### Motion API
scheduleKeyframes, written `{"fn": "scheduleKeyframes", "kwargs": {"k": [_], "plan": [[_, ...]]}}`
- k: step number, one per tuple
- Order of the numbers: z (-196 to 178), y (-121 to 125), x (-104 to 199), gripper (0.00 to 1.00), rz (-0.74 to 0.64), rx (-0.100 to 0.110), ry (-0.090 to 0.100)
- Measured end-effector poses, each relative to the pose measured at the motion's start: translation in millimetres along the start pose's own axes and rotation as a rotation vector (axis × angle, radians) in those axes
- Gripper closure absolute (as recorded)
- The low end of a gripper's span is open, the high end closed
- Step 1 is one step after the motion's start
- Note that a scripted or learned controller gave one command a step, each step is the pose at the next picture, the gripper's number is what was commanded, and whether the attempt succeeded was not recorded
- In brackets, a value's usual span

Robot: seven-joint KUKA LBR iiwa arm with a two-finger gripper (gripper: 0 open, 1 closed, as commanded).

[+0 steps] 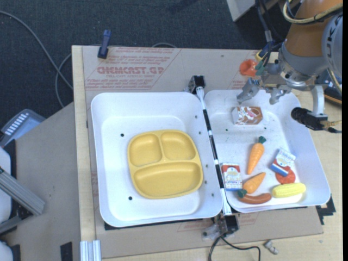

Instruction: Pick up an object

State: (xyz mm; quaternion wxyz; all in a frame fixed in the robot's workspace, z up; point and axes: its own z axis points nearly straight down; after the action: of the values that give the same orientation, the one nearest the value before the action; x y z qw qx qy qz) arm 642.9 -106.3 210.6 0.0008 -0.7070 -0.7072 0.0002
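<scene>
**Plastic, board and carpet**

Both white bins (109, 145) look like smooth, faintly glossy plastic. The yellow divided plate (164, 163) has a matt plastic sheen. Beneath them lies a flat, printed brown board (136, 69), dull like cardboard, and the dark floor (43, 15) looks like rough carpet.

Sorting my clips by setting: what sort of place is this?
Probably a robotics lab test bench: a robot arm over two white bins, toy food such as a carrot, and a yellow divided plate.
</scene>
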Motion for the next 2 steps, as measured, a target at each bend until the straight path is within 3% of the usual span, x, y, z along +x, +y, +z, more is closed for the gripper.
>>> {"fn": "scheduleKeyframes", "kwargs": {"k": [1,2], "plan": [[79.9,-82.2,2.5,0.0,0.001,0.0,0.0],[117.4,-82.1,-9.4,0.0,0.001,-0.023,-0.009]]}}
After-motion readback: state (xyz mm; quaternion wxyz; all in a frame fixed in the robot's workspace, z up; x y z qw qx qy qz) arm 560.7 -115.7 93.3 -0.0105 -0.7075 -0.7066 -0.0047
